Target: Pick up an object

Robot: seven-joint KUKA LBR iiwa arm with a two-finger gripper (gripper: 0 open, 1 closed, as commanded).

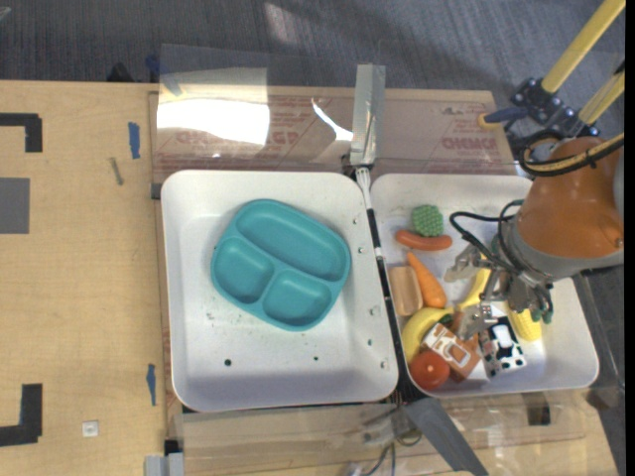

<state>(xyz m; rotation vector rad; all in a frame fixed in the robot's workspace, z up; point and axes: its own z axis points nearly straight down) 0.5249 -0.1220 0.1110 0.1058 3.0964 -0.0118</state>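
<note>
Illumination is even and moderately bright across the surface [69, 296]. A strong white glare patch sits on the clear panel [213, 122] behind the left bin [189, 296], washing out the printed lettering beneath it. Both white bins run close to overexposure; the right bin [571, 360] shows little surface texture. Shadows are soft and short, lying under the teal tray [281, 263]. Overall sharpness is modest: small items under the claw [493, 310] blur together. The floor [298, 13] reads darker, with faint streaks.
</note>
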